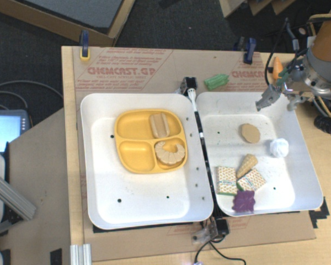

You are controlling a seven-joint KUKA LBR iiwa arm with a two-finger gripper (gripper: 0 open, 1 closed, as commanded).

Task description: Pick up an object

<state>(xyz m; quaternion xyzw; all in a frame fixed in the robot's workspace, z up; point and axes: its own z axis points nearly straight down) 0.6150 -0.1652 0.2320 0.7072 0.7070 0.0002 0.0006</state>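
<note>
We can't tell the gripper (277, 94) state; the cookie (250, 133) just below-left sits flat, so fingers may skid off.

A brown cardboard sheet (129, 70) with red lettering covers the tabletop (52, 142), held along its far edge by a blue and yellow clamp (85, 46) near the far left corner and a blue clamp (249, 49) further right. A green toy (216, 81) lies on the cardboard near the far edge, just beyond the gap between the two bins. Off the tabletop's left edge sits a lit screen (5, 131), and dark carpet (171, 29) lies beyond the far edge.
</note>
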